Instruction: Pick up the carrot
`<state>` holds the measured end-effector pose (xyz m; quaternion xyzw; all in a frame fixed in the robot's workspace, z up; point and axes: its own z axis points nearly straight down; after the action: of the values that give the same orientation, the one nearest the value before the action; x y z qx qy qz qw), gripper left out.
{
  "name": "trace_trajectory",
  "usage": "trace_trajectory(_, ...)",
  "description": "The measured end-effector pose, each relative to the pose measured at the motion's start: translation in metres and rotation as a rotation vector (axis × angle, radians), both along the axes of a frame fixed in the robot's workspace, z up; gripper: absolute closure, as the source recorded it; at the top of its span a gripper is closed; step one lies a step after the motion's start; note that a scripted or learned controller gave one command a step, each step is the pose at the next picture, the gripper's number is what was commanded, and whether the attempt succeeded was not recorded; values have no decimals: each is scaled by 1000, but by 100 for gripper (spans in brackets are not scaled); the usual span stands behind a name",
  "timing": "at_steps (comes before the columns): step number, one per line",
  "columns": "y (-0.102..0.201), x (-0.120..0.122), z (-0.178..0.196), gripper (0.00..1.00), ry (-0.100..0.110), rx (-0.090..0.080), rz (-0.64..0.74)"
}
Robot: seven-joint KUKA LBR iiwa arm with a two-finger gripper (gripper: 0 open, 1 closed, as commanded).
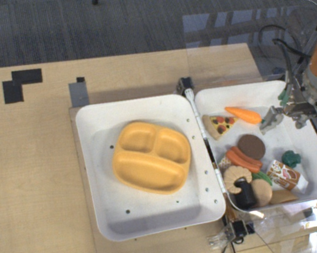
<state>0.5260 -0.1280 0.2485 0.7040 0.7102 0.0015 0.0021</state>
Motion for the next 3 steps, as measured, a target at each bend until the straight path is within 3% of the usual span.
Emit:
trace_trajectory(1,-10,102,-103,0,9,2,-160)
trace_trajectory(2,-19,123,-157,0,1,4,-278)
trace_trajectory(3,-49,124,-162,0,1,4,-900)
